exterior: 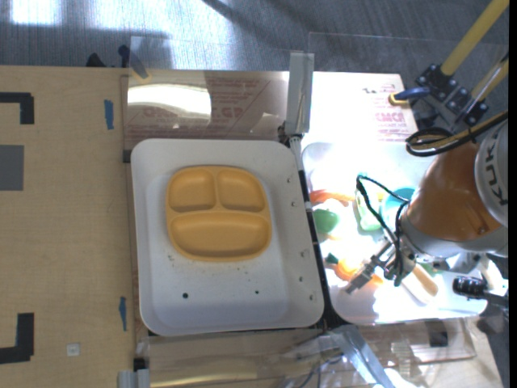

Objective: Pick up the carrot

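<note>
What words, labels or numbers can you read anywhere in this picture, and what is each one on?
"KU": black letters on the robot arm, cut off at the picture's edge.
Red print on the white sheet behind the right bin: too blurred to read.
Faint reddish print on the clear panel behind the left bin: too blurred to read.

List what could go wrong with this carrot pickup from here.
1. The right bin is washed out by glare, so small orange pieces near the gripper are hard to tell apart; it may close on the wrong one.
2. A green item and other toys lie crowded together, so fingers could nudge neighbours.
</note>
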Controlling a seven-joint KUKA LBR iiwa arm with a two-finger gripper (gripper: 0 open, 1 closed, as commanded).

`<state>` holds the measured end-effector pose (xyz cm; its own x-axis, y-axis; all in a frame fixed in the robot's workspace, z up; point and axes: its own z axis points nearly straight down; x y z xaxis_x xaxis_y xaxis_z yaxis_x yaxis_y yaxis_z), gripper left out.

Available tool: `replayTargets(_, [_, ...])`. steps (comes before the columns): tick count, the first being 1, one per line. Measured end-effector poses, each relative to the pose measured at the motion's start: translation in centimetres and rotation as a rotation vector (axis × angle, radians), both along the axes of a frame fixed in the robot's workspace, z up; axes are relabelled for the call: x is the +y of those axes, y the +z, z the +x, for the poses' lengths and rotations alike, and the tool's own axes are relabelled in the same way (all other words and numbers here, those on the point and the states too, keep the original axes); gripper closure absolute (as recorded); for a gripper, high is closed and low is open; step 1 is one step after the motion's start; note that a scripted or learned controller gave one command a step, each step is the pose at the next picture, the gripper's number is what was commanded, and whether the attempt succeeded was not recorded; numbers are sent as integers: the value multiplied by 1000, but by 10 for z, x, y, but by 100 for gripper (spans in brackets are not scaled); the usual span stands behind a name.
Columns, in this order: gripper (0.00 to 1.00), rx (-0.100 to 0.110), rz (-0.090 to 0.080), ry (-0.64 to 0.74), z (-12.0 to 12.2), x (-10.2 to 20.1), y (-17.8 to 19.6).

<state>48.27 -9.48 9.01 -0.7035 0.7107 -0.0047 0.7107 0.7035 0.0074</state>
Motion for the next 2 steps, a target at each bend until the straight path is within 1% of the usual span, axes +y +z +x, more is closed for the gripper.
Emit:
replayTargets(1, [0,-4,3,-310,10,2,0])
replayTargets(2, [100,-15,-1,-309,13,0,11])
